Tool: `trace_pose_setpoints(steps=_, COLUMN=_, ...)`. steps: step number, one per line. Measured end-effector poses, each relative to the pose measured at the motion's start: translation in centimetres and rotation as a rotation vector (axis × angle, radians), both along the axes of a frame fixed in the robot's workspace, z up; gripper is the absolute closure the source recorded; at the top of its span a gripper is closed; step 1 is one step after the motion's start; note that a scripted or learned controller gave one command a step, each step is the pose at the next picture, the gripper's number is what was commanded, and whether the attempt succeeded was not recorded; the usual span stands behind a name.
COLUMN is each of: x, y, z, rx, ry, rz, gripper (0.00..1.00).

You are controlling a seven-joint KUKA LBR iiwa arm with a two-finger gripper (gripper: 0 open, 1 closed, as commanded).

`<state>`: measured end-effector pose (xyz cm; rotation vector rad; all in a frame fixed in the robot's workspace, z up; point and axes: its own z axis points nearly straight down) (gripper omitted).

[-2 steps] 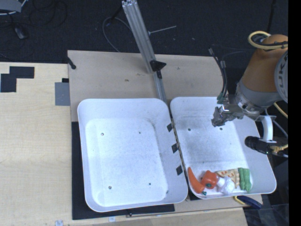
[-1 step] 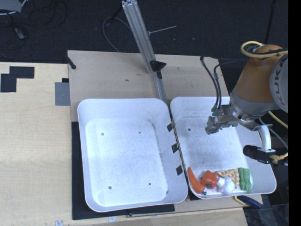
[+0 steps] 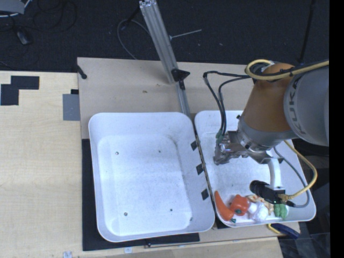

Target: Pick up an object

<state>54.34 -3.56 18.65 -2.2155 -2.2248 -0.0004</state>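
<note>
A pale wooden tabletop point(image 3: 37, 160) fills the left and lower part of the view, with dark rectangular patches point(image 3: 21, 87) and a grey square point(image 3: 70, 106) near its upper left. A tan board point(image 3: 129, 87) lies further back. Beyond it the floor point(image 3: 80, 20) is dark, crossed by black cables point(image 3: 54, 7). A slanted metal rail point(image 3: 161, 42) rises from the board.

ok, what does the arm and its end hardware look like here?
Grey arm with a broad orange band above the wrist and dark lettering on the grey shell. Black and yellow cables loop around it. Metallic grey gripper, a white bracket beside it.
</note>
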Motion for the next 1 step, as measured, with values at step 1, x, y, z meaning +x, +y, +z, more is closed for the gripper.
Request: trace_pose_setpoints(steps=1, x=-0.25, y=8.04, z=-0.01, rx=0.0, ry=0.0, rz=0.001, gripper=1.0)
